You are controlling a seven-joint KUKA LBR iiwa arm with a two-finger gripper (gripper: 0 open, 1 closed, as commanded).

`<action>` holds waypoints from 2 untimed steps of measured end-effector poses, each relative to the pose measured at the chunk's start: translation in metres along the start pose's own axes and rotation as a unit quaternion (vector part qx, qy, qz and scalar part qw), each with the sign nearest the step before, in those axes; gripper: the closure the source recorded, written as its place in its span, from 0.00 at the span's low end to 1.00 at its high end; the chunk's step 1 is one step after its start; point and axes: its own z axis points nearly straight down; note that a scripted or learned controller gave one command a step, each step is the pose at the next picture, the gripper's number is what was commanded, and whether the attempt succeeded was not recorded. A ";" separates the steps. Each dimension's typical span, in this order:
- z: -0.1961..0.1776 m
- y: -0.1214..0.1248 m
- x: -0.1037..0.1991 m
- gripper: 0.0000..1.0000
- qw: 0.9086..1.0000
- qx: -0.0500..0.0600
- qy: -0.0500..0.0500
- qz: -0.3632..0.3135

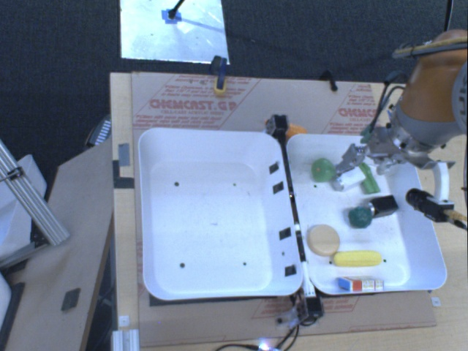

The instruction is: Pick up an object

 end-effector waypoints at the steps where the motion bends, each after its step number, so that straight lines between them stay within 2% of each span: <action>1: 0.114 0.005 0.034 0.00 1.000 0.003 0.001 -0.002; 2: 0.024 0.048 0.077 0.00 1.000 -0.005 0.000 -0.003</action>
